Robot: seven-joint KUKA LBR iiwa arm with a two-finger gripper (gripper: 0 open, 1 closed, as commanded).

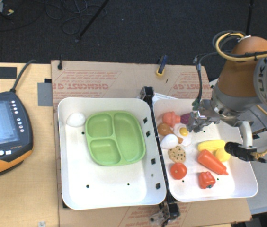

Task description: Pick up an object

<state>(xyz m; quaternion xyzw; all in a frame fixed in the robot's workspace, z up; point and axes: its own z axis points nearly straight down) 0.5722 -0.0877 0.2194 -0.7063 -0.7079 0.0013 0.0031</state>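
Note:
The right bin (240, 186) holds several toy foods: a pink piece (170, 117), an orange ball (164, 128), a white egg (169, 141), a cookie (176, 153), a red tomato (178, 170), a red pepper (206, 179), an orange carrot (212, 161), a yellow banana-like piece (213, 146) and a small yellow ball (184, 132). My gripper (196, 122) hangs low over the bin's upper middle, just right of the pink piece and above the small yellow ball. A purple bit (185, 118) shows right beside it.
The left bin (76, 183) holds a green divided tray (114, 137) and a white ball (75, 120) at its upper left. A black divider (155, 150) runs between the bins. A teach pendant (3, 131) lies on the bench at far left.

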